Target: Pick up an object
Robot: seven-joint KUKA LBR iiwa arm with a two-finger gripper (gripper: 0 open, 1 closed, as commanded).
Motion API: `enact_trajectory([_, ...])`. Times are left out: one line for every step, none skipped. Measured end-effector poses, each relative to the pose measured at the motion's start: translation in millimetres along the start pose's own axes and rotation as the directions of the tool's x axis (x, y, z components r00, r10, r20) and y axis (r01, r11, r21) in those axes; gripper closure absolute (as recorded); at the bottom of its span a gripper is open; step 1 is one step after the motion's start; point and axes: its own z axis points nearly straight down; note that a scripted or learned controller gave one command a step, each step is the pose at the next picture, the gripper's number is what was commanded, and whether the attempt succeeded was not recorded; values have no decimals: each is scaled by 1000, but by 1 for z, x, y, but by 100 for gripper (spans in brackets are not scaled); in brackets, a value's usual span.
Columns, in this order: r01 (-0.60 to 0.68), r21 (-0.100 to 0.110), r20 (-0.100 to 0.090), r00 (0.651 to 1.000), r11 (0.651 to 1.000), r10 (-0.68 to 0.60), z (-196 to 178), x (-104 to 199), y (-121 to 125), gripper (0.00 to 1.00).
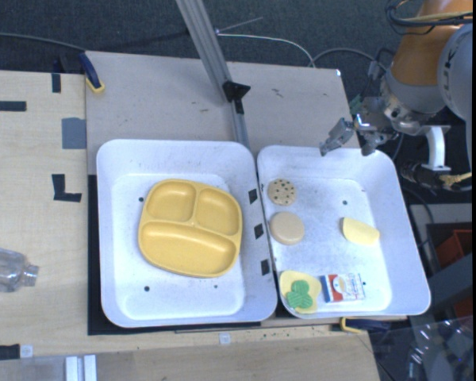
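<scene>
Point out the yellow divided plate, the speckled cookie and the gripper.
yellow divided plate (192,228), camera view, on its centre ridge
speckled cookie (282,190), camera view, middle of top face
gripper (351,139), camera view, between fingertips

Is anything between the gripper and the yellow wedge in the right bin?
Nothing visible. The gripper hangs over the right bin's far rim; the yellow wedge lies nearer the camera with bare bin floor between them.

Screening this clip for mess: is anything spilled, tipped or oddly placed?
Little stands out. A clear bottle lies on its side on the bench left of the bins, apart from everything else. The yellow tray sits slightly askew in the left bin. No spills visible.
</scene>
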Motion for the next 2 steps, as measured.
enact_trajectory([-2, 11, -5, 1000, 1000, 2, 105, 22, -72, 0])
enact_trajectory([-4, 9, -4, 1000, 1000, 4, 130, 20, -145, 0])
